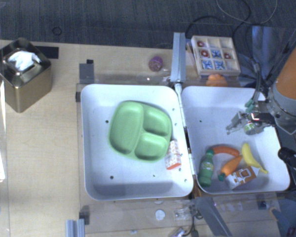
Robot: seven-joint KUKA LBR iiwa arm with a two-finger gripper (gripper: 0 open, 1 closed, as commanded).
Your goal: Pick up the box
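Observation:
A small white and red box (pixel 173 155) lies in the left bin (pixel 96 181), against its right wall and touching the edge of a green divided plate (pixel 140 130). A second small box, orange and white (pixel 240 176), lies at the front of the right bin (pixel 207 102) among other items. My gripper (pixel 238 116) hangs over the middle right of the right bin, above and behind that orange box. Its fingers are spread open with nothing between them.
The right bin also holds a green bottle (pixel 206 168), a carrot (pixel 230 165), a banana (pixel 250 156) and an orange sausage-shaped toy (pixel 225 150). A brass tissue box (pixel 20 75) stands at the far left, and a tic-tac-toe board (pixel 215 56) lies behind the right bin.

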